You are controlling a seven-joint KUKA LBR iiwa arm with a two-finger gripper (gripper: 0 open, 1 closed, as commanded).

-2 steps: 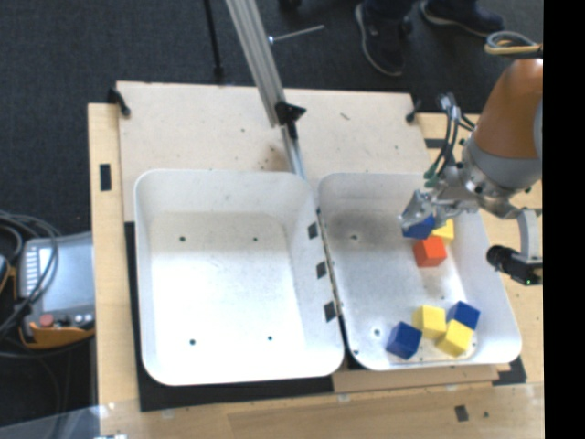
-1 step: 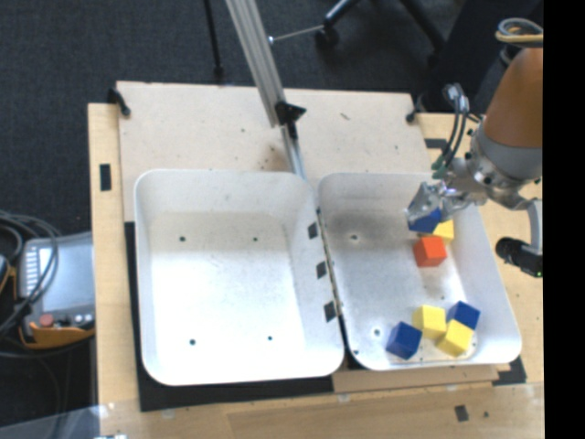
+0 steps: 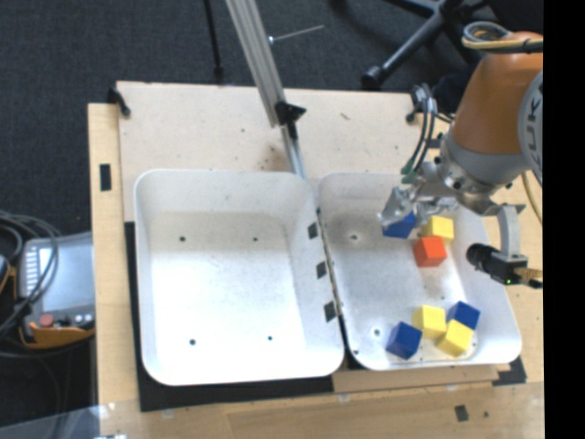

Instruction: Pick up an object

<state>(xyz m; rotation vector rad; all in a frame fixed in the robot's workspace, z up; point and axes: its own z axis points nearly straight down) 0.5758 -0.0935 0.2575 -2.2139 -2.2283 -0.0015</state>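
Note:
My gripper (image 3: 400, 216) reaches down into the upper part of the right bin (image 3: 366, 273). A small blue block (image 3: 399, 229) sits between its grey fingertips, which are shut on it. Just to the right lie a yellow block (image 3: 441, 227) and an orange block (image 3: 430, 251), both apart from the fingers. Near the bin's front edge is a cluster: a blue block (image 3: 403, 339), a yellow block (image 3: 430, 319), another blue block (image 3: 464, 315) and another yellow block (image 3: 457, 337).
The left bin (image 3: 228, 273) lies beside the right one, and a low divider (image 3: 324, 263) with black clips runs between them. A slanted aluminium bar (image 3: 260, 58) rises behind the bins. The arm's grey and orange wrist (image 3: 494, 108) hangs over the right bin's back corner.

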